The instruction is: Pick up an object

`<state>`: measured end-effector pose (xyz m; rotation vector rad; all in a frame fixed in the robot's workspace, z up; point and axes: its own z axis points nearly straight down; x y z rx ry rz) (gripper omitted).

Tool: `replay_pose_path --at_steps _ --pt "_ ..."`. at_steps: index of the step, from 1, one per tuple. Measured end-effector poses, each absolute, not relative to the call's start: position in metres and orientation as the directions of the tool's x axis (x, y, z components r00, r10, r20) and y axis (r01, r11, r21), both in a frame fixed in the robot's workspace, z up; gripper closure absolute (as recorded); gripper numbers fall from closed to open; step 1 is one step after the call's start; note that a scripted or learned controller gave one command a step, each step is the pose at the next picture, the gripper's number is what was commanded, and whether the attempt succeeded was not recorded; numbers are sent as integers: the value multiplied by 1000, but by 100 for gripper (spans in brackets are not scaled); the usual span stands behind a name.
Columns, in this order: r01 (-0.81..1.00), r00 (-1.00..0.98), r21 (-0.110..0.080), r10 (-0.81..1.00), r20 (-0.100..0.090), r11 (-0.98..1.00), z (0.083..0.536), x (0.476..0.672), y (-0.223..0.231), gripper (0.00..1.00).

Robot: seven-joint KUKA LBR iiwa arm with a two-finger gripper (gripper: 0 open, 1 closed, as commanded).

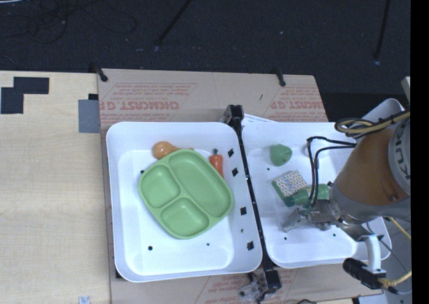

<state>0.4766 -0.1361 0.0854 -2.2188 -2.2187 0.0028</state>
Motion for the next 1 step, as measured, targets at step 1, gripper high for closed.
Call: replay_pose_path --at_steps 1 --pt "1000 7 -2 1000 -1 -7 98 477 -139 100"
